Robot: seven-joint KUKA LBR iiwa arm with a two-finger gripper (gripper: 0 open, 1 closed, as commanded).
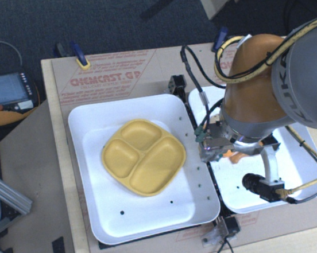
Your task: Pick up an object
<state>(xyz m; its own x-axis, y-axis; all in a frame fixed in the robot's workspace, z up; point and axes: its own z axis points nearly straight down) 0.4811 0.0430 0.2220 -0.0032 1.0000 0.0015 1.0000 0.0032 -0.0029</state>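
Yellow divided plate [144, 156], smooth plastic, three compartments, rounded-square outline, lies flat in left bin [90, 161]; we see its long axis running diagonally, lower-left to upper-right. White bins shallow, glossy, rounded corners; left one dotted with small dark holes. Right bin [243, 196] sits just beside it. Gripper [216, 147] hangs over right bin's left edge, beneath grey-and-orange arm [269, 88]. Small orange item [236, 154] touches gripper; grip state we cannot tell.

robotics lab | arm [279, 78] over white bins [88, 161] | teach pendant [5, 94] | loose cables [195, 72]
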